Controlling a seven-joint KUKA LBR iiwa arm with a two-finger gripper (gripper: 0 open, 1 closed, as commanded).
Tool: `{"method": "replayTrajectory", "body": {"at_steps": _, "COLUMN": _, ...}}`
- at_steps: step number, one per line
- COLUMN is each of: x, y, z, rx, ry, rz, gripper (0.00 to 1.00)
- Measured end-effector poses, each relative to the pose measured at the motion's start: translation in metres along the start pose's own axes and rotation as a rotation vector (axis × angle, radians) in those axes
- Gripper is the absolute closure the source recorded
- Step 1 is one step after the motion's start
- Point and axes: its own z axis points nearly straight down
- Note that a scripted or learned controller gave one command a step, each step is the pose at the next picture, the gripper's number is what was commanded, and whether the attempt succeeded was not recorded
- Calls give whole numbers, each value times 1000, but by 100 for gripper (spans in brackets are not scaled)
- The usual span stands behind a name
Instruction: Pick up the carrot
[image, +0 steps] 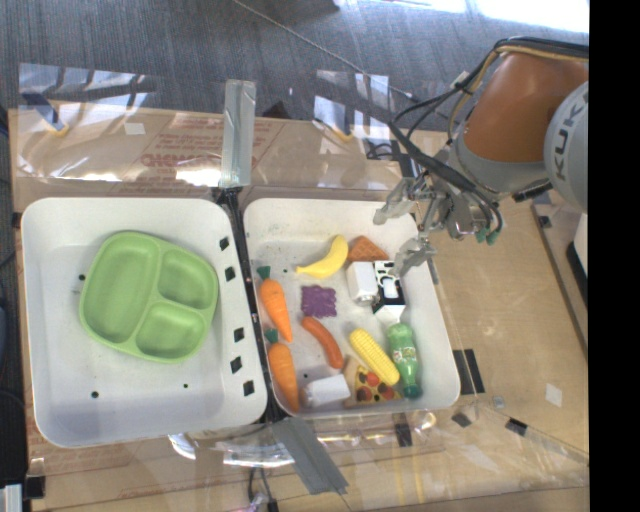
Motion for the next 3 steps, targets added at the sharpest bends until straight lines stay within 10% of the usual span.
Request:
{"method": "replayTrajectory", "body": {"at_steps": 1, "x": 22, "y": 90, "z": 145, "rx": -3, "ry": -1, "rz": 90, "gripper": 0}}
{"method": "replayTrajectory", "body": {"at_steps": 2, "x": 91, "y": 111, "z": 144, "rx": -1, "ry": -2, "rz": 62, "gripper": 0}}
{"method": "replayTrajectory", "body": {"at_steps": 3, "x": 89, "y": 113, "z": 134, "rx": -1, "ry": -4, "rz": 53, "gripper": 100}}
